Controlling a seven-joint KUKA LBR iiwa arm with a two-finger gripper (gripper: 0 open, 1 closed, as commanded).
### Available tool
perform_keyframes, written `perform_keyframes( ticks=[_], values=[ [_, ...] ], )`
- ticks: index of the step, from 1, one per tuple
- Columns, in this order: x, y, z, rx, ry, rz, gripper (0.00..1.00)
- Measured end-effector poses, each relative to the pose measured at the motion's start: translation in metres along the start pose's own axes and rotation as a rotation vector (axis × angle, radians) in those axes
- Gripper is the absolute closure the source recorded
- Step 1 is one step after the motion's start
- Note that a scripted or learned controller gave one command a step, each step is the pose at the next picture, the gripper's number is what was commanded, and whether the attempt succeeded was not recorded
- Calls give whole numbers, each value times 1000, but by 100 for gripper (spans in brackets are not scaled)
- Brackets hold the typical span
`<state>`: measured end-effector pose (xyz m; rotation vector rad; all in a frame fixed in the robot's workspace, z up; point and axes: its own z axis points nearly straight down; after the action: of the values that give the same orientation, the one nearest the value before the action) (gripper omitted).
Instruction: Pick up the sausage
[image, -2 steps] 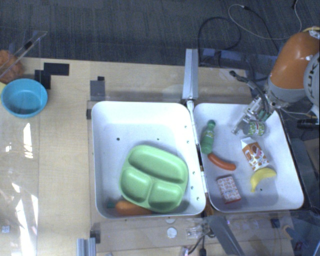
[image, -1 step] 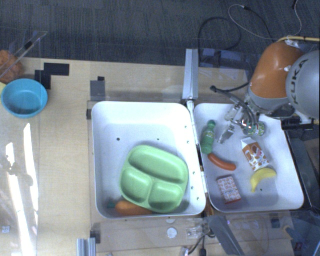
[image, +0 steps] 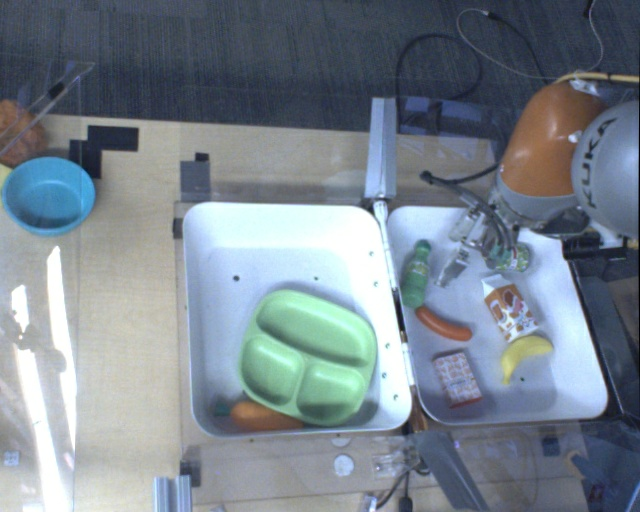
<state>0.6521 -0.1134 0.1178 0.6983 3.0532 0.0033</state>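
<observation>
Over the right bin (image: 590, 395) hangs the claw (image: 470, 245), fingers apart and holding nothing. Just below the claw lies the sausage (image: 443, 323) on the bin floor. Left of the claw lies a green bottle (image: 415, 272).
</observation>
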Motion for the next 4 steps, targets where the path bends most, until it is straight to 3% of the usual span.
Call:
perform_keyframes(
  ticks=[1, 2, 3, 4],
  values=[
    [-9, 5, -36, 0, -3, -104, 0],
    [-15, -9, -1, 0, -1, -365, 0],
    [-41, -76, -21, 1, -4, 131, 0],
    [-2, 1, 31, 5, 15, -99, 0]
  ],
)
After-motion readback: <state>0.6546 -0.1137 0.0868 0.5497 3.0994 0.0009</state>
